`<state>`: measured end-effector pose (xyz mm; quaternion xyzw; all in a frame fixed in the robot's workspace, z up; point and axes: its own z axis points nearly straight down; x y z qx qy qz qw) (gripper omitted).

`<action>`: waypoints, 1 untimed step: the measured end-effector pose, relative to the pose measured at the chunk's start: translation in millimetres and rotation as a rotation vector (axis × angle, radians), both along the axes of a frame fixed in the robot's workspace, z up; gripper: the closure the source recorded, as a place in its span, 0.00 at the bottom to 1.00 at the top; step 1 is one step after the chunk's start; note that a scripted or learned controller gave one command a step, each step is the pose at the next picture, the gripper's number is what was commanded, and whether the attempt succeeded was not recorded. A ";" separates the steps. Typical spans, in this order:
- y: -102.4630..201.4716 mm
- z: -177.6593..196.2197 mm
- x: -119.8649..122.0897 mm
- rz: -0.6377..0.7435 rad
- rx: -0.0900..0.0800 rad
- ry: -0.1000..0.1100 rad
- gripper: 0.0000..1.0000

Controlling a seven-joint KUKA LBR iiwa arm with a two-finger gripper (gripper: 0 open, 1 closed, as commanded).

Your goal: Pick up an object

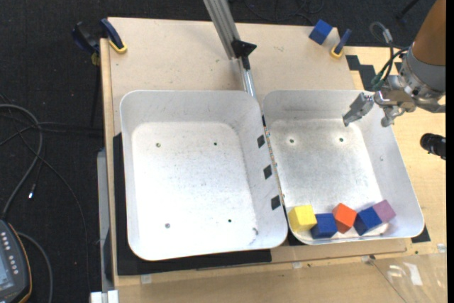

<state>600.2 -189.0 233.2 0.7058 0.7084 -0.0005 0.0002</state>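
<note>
Camera view, fixed overhead at a slant: my arm (430, 46) entered from the right and was cut off by the frame edge, so only the orange band and grey wrist could be seen; whatever lay above them was out of view.

Bench (177, 57): tan board, its lower right corner partly covered by a clear sheet I could not make out well.

Left bin (142, 110): white, shallow, speckled floor.

Right bin (397, 174): white, shallow, touching the left bin along a shared edge.

My gripper (372, 110): hung over the right bin's upper right rim, tilted toward the left; both fingers stood apart with nothing between them.

Blocks, all crowded in a row against the right bin's near wall, well apart from my gripper:
- yellow block (302, 216), leftmost;
- blue block (325, 225), just beside the yellow, touching it;
- orange block (345, 216), next along;
- second blue block (367, 219), partly hidden behind the orange;
- purple block (384, 210), rightmost, pale and hard to read against the wall.

Stray blue block (321, 31): on the bench beyond the bins, near a clamp (339, 43).
</note>
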 end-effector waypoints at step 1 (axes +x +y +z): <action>51.5 60.2 19.6 0.006 0.001 -0.010 0.00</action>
